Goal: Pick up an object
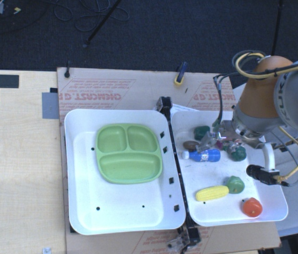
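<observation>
Nearest you, low in the right bin [276,216]: an orange-red tomato [252,207], then a yellow corn cob [212,193] and a green round piece [235,184]. At mid right of the frame lies a blue bottle [204,155], with the gripper [219,138] just above it; you cannot tell its opening or hold. The left bin [85,205] carries a green divided plate [128,153].

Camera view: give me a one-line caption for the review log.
Gripper low in the right bin near a blue bottle; corn cob nearby; green divided plate in the left bin.
</observation>
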Controlling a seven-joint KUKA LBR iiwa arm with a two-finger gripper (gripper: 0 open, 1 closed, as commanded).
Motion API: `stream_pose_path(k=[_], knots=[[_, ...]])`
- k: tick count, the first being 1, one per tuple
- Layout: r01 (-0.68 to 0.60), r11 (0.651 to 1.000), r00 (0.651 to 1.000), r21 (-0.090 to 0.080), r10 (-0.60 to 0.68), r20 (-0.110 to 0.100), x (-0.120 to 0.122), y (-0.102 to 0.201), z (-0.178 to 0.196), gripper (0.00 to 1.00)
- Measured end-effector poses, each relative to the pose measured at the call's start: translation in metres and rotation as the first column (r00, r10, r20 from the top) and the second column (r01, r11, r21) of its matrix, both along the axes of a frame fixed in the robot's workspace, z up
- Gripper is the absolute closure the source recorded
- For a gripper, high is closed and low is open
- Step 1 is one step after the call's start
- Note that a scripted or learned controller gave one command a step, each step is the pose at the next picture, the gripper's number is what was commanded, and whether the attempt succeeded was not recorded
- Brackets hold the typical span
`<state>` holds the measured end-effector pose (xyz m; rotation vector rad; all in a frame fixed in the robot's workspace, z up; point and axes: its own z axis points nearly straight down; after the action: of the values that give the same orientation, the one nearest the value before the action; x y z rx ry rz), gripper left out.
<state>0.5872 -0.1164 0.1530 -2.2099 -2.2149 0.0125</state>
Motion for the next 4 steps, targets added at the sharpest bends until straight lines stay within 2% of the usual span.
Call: stream_pose_path(k=[1,2,3,4], knots=[[0.002,1.000,1.000,0.002,-0.002,0.009,0.010,-0.003,-0.052,0.00],[0.003,1.000,0.999,0.000,-0.003,0.032,0.018,-0.001,-0.058,0.00],[0.007,1.000,0.999,0.002,-0.007,0.035,0.020,-0.003,-0.046,1.00],[0.001,1.000,1.000,-0.003,-0.001,0.012,0.022,-0.009,0.012,1.00]])
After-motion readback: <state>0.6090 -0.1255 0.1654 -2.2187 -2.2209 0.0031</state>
